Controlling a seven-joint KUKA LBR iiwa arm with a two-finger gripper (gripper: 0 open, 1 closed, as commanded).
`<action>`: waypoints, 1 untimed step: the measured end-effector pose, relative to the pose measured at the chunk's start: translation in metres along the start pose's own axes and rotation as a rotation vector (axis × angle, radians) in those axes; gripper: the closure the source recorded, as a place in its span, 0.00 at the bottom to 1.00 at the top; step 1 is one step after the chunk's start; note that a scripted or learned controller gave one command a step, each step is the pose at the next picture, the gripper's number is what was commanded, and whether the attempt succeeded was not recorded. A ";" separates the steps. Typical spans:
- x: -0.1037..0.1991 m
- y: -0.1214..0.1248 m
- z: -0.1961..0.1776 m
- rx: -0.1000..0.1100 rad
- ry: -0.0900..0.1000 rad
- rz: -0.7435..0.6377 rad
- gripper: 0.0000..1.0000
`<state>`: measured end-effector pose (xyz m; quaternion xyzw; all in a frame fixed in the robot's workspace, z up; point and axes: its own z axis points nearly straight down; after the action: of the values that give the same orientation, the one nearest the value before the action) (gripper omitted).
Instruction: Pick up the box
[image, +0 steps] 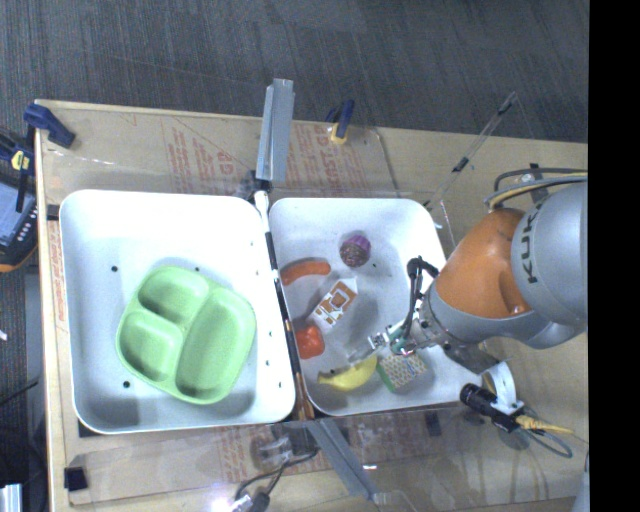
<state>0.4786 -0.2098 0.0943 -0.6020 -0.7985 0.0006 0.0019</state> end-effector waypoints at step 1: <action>-0.004 0.052 0.003 -0.001 -0.001 0.165 0.00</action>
<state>0.5297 -0.1990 0.0914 -0.6656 -0.7463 0.0006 0.0012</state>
